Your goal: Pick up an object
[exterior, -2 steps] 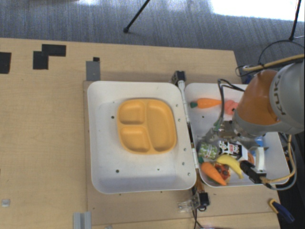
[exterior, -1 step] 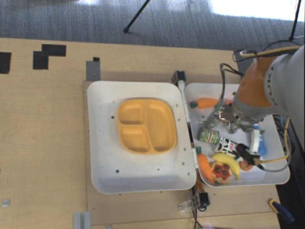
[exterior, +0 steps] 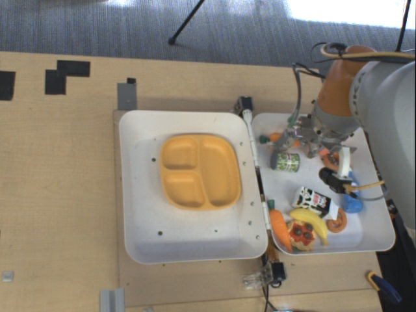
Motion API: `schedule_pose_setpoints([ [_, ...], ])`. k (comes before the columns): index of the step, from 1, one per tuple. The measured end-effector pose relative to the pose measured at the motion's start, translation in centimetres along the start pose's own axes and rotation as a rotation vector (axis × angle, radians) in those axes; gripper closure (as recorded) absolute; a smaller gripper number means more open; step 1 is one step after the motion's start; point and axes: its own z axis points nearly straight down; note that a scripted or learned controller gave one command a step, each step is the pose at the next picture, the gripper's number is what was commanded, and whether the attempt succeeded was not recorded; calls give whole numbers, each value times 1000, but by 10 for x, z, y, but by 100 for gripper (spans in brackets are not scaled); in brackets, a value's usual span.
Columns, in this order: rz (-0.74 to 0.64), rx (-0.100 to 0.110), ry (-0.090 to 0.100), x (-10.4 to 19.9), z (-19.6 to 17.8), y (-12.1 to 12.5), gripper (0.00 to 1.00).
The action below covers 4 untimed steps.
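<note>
Nearest the camera, a yellow plastic banana (exterior: 312, 221) lies in the right white bin (exterior: 383, 239). Farther back, a small green-and-white can (exterior: 286, 162) rests on its side just below my claw (exterior: 300, 139), whose grip I cannot tell. The can looks light, stiff and slippery, best pinched across its round middle.

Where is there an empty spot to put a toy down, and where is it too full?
Bare white floor rings the yellow divided plate in the left bin, widest along its near edge and left side. The right bin is crowded: green can, banana, carrot and gripper. One small bare patch lies between can and carrot.
</note>
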Motion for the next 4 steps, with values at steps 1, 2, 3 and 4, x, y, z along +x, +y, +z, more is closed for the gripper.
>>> schedule_pose_setpoints([
  [1,-4,-5,-1,0,-12,2,100],
  [2,-4,-5,-1,0,-12,2,0],
  [3,55,-3,-1,15,-1,-25,0],
  [4,52,-7,-1,15,-13,-24,100],
])
